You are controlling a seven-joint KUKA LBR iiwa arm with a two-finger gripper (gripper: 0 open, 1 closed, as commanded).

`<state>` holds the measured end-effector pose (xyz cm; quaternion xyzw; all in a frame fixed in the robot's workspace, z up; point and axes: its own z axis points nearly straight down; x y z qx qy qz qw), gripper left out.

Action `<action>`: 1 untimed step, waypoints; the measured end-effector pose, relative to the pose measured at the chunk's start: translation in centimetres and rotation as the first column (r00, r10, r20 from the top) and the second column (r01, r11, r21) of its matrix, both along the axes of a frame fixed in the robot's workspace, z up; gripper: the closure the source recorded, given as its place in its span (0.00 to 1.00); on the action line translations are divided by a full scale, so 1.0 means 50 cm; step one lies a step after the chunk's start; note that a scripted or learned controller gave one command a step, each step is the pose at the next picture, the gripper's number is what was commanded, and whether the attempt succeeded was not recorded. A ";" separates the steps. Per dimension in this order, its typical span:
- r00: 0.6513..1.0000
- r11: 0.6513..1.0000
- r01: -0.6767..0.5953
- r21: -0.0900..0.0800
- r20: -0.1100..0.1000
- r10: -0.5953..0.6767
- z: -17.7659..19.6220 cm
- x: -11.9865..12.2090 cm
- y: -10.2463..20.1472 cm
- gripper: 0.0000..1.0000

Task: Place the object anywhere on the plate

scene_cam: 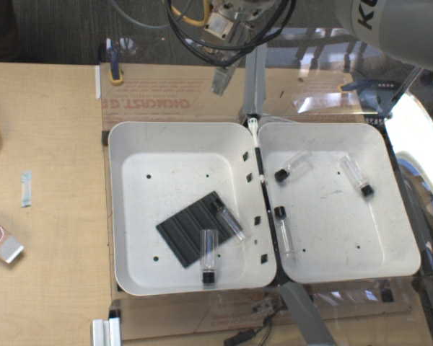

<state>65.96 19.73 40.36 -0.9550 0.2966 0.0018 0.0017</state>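
Note:
A black ribbed plate [190, 231] lies tilted in the left bin [130, 193]. Two clear vials with black caps rest against it. One vial [208, 254] crosses the plate's lower corner, cap toward the bin's front wall. The other vial [229, 222] lies along the plate's right edge. The right bin [390, 215] holds three more capped vials: one [292, 168] at the back left, one [357, 176] at the back right, one [283, 231] by the left wall. My gripper [223, 74] hangs high beyond the bins' back edge, over the cardboard, far from every vial.
Cables loop around the wrist [224, 6] at the top. Brown cardboard [166, 99] lies behind the bins, with a blue clamp [114, 63] at its left. On the wooden bench to the left sit a small strip [26, 189] and a wrapped block [1, 241].

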 end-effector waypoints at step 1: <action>0.954 0.954 -0.301 0.000 0.001 0.301 0.074 0.000 -0.037 1.00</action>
